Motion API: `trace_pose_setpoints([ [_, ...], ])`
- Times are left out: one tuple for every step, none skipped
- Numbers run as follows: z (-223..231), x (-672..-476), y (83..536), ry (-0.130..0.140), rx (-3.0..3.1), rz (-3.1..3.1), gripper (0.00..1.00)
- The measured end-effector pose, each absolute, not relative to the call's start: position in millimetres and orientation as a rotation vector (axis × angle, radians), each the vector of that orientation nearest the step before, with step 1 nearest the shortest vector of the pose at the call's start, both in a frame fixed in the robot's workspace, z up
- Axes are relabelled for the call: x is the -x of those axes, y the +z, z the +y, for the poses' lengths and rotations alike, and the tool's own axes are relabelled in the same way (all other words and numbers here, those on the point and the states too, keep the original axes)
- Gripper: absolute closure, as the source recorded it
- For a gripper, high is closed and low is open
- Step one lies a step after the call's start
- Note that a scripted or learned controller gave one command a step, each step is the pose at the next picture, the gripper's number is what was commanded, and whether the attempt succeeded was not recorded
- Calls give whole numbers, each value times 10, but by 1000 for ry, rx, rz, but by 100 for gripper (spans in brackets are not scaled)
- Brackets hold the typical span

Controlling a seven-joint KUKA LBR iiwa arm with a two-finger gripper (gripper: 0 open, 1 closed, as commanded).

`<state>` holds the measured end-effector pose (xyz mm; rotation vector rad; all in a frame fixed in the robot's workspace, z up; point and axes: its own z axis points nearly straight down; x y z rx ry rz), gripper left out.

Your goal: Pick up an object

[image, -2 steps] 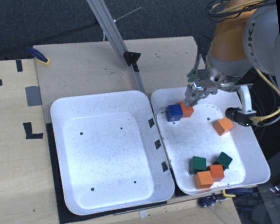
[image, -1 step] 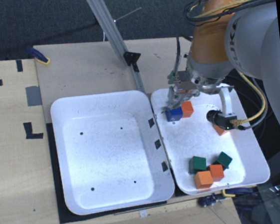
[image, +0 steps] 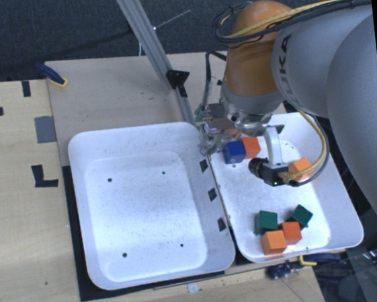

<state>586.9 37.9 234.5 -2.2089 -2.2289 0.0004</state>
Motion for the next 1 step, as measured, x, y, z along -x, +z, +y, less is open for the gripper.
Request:
trace_pose_setpoints([
  [909, -5766, 2435, -1, 2210, -2229, 100],
])
